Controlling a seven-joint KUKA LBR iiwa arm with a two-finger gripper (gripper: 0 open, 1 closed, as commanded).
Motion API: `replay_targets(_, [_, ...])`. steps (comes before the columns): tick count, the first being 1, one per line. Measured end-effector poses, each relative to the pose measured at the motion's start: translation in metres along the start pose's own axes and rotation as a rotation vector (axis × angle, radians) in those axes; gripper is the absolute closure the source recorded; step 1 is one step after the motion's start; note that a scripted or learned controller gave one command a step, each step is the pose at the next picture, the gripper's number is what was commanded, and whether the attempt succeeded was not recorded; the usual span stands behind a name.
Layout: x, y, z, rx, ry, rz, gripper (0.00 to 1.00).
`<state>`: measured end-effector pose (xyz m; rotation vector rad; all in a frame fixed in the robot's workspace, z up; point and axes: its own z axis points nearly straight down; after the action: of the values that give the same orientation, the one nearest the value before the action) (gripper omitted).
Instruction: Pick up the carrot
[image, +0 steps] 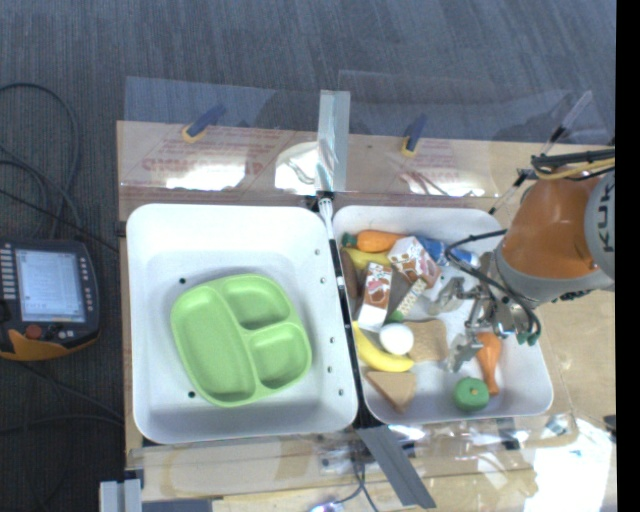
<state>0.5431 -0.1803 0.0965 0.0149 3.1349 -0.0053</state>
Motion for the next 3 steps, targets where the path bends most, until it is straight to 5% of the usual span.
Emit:
replay_targets(1, [0.0, 0.002, -0.008, 0.001, 0.002, -0.002, 1.0])
replay_targets(2, [-0.016, 0.108, -0.092, -0.005, -0.004, 0.102, 1.0])
replay_targets(3, [-0.033, 0.141, -0.291, -0.002, -0.007, 0.044, 1.0])
